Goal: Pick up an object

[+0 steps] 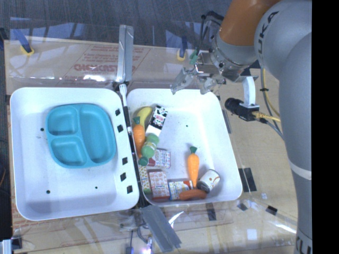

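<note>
Evidently nothing is picked yet: the hand (194,84) hangs over the far rim of the right bin (225,142), fingers spread and empty. Candidate objects crowd that bin's near-left part, a toy carrot (193,164) lying freest, so easiest to reach.

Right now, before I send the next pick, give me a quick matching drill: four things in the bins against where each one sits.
Things:
1. blue divided plate
2. banana
3. small can
4. gripper

Places:
A. right bin, far left corner
B. above the right bin's far rim
C. left bin
D. right bin, near right corner, beside a carrot

Pairs: 1-C, 2-A, 3-D, 4-B
</note>
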Robot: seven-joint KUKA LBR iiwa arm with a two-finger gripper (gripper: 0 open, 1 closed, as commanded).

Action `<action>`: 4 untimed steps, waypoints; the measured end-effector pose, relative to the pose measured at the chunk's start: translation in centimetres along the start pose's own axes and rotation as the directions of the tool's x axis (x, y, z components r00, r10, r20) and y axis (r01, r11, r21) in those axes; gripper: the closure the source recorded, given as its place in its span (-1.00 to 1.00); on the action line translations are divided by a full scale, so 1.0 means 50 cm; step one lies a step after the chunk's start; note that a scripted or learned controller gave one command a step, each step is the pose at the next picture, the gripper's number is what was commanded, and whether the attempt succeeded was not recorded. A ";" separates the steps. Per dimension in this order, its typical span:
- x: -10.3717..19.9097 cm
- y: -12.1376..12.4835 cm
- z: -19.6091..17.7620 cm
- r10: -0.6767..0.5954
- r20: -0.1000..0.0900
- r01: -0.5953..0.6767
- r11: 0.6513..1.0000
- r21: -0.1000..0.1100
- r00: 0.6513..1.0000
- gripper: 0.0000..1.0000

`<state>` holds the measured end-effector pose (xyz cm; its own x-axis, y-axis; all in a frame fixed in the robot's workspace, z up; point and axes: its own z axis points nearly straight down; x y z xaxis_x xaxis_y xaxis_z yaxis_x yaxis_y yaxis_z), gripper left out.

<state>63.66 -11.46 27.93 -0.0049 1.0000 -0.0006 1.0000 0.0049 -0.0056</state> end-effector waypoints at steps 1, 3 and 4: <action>0.008 -0.113 0.370 -0.137 0.000 0.137 0.991 -0.001 0.991 -1.00; -0.023 -0.187 0.370 -0.182 0.001 0.182 0.983 0.000 0.983 1.00; 0.092 -0.176 0.109 -0.038 0.000 0.038 0.999 -0.003 0.999 1.00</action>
<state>54.78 -6.89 22.52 -0.0426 0.9991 -0.0009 0.9991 0.0426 -0.0030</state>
